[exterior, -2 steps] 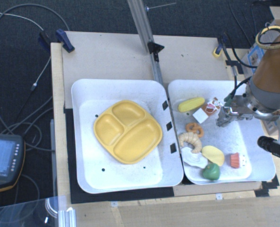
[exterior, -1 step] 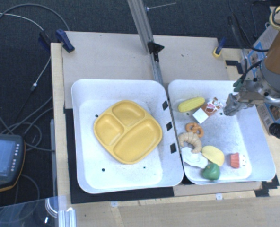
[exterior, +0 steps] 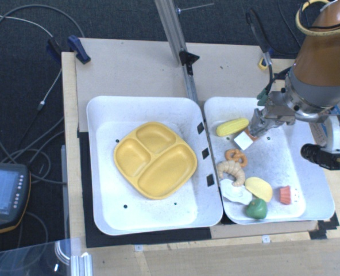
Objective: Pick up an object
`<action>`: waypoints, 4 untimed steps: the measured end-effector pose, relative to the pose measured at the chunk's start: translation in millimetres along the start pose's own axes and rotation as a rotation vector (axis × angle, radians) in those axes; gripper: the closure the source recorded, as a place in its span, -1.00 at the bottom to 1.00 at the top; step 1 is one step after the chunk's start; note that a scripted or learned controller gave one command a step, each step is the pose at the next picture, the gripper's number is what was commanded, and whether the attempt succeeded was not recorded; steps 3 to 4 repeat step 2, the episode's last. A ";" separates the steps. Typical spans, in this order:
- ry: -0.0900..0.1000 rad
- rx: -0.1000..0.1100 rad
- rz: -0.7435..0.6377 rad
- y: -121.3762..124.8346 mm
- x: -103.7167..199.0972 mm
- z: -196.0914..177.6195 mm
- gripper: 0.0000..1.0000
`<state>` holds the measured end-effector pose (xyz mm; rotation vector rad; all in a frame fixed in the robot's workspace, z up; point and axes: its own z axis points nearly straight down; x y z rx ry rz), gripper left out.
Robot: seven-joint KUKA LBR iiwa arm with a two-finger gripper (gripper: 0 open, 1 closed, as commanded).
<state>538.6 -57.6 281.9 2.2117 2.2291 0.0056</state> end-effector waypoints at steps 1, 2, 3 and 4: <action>0.001 0.006 0.002 16.4 49.6 19.2 1.00; 0.001 0.006 0.001 16.4 105.8 22.4 1.00; 0.001 0.006 0.001 16.4 105.8 22.4 1.00; 0.001 0.006 0.001 16.4 105.8 22.4 1.00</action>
